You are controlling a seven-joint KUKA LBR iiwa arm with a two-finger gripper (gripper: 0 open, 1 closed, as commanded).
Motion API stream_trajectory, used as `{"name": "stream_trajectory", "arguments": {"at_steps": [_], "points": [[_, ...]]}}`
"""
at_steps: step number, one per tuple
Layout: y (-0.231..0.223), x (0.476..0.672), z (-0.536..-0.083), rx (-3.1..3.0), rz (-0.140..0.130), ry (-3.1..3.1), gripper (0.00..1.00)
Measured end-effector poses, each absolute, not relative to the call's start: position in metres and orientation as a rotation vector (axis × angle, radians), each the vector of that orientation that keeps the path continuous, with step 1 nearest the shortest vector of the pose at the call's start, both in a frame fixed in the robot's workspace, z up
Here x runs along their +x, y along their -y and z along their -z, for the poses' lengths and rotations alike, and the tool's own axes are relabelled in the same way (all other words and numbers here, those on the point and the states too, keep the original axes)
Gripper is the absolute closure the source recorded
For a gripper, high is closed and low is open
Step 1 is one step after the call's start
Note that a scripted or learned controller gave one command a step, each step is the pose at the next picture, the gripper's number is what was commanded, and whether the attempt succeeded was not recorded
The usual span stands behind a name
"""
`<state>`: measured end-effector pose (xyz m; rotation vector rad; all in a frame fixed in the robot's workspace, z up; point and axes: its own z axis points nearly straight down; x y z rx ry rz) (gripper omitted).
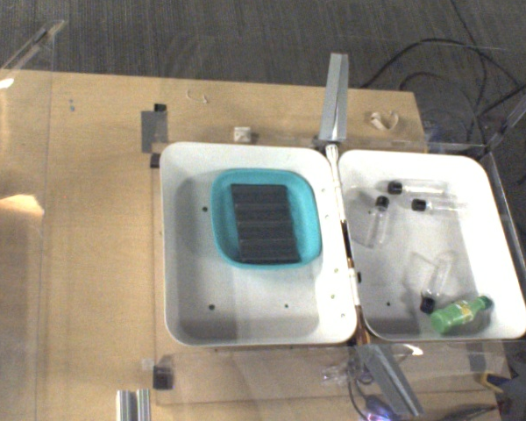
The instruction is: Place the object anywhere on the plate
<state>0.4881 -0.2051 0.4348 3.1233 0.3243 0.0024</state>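
A wooden bench [70, 235] is seen from above at a slant, with two shallow white bins side by side on it.

Nearest the camera, along the bench's front edge, are a small black block [162, 377], a short metal piece [131, 403] and a metal clamp [387, 391] below the seam between the bins.

In the right bin [507, 261], the front right corner holds a green bottle [460, 314] lying on its side. Just beside its left end lies a clear vial [437, 281] with its black cap pointing toward the front. Further back, in the far left part of the same bin, three more clear vials with black caps lie near one another: one [377, 224] roughly upright in the picture, and two [421, 187] [440, 205] lying crosswise. All of these loose items are in the right bin, well apart from the plate.

The left bin [180, 261] holds the plate [223, 196], teal with rounded corners, set toward the bin's far side. A dark ribbed slab [265, 224] covers the plate's middle.

Behind the bins, a grey metal post [336, 99] stands at the seam, with a small pale block [241, 134] and a black bracket [156, 125] to its left. Beyond the bench are grey carpet [202, 16] and black cables [456, 55].
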Motion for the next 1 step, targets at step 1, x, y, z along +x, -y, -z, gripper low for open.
{"name": "stream_trajectory", "arguments": {"at_steps": [1], "points": [[0.2051,0.4881,-0.4348,3.123,-0.002,-0.324,0.0]]}}
